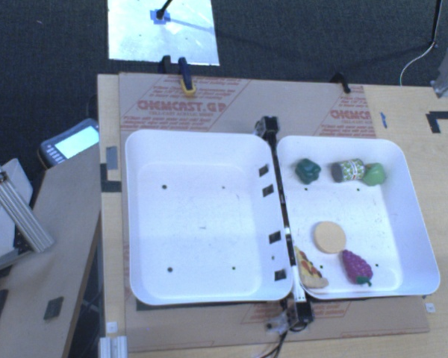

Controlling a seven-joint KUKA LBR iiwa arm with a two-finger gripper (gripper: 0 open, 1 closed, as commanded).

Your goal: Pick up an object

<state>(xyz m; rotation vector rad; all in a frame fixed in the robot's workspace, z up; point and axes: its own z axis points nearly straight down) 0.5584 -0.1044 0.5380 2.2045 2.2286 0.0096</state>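
Bench, 2 white bins side by side. Right bin [411, 192] — 6 items: dark green toy vegetable [308, 171] at the far left; small can [349, 171] touching a light green fruit [373, 174]; tan round cracker [330, 237]; purple grape bunch [356, 266]; pizza slice [310, 269] against the near-left wall. Left bin [201, 215] adjoins.

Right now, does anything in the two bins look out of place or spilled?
Nothing looks spilled. One oddity: the pizza slice lies against the right bin wall at its near-left corner, by the divider. The can lies on its side, touching the green toy.
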